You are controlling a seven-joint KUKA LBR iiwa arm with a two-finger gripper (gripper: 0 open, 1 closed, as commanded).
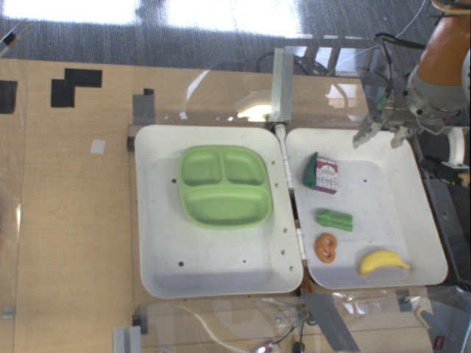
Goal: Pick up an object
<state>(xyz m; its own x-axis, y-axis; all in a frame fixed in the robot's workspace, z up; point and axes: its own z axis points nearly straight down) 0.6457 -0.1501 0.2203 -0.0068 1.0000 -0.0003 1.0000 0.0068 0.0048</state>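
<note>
**Gripper spread and empty over the right bin's far edge**

I saw the two-finger gripper with its fingers spread wide, nothing between them, above the right shallow white bin; in that bin lay a small green-and-white carton, a green oblong block, an orange pretzel-shaped toy and a yellow plastic banana; the left white bin held a green divided plastic tray.

One fixed camera sits above the worktop, looking down at a slant from a moderate height, taking in both white bins and the arm at right.
</note>
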